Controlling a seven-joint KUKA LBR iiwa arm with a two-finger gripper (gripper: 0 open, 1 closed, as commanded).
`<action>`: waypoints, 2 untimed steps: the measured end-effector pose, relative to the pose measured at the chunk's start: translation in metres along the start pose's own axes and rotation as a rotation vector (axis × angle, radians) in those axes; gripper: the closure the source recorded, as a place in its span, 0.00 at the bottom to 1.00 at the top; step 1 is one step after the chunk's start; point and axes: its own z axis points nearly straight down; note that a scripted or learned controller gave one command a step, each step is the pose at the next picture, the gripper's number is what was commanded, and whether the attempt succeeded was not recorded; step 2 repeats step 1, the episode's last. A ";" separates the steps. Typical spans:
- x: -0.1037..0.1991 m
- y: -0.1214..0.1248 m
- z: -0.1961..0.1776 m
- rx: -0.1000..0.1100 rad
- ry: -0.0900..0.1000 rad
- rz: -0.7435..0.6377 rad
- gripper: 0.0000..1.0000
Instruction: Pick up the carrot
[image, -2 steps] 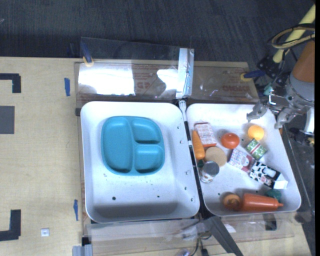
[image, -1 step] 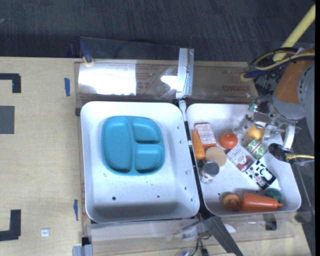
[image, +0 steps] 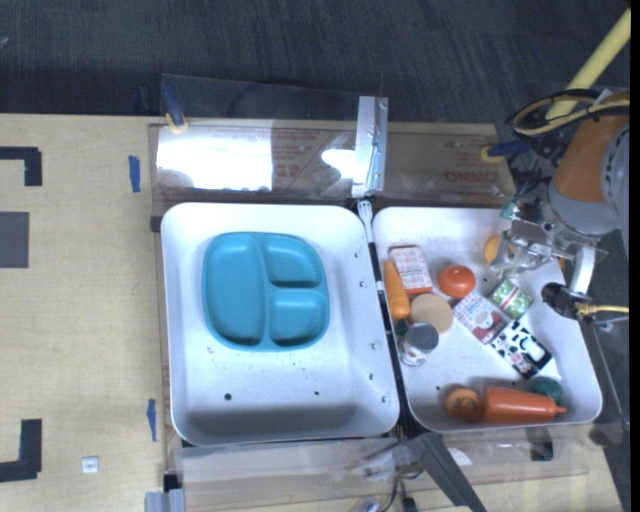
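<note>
The carrot (image: 518, 403) is a long orange piece with a dark green end. It lies flat along the front wall of the right bin (image: 585, 345), next to a small round orange-brown item (image: 462, 401). My gripper (image: 524, 254) hangs over the back right part of the same bin, well behind the carrot and apart from it. Nothing shows between its tips. A small yellow-orange piece (image: 492, 247) sits just left of the gripper.
The right bin also holds a red tomato (image: 458, 280), an orange stick (image: 397, 292) by the left wall, a red-and-white packet (image: 410, 268), a tan disc (image: 432, 311), a small can (image: 417, 341) and printed cartons (image: 500, 310). The left bin (image: 190, 390) holds a blue divided plate (image: 266, 289).
</note>
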 end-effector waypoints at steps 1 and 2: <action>-0.015 0.005 0.020 -0.009 -0.003 -0.262 1.00; -0.015 0.005 0.020 -0.009 -0.003 -0.262 1.00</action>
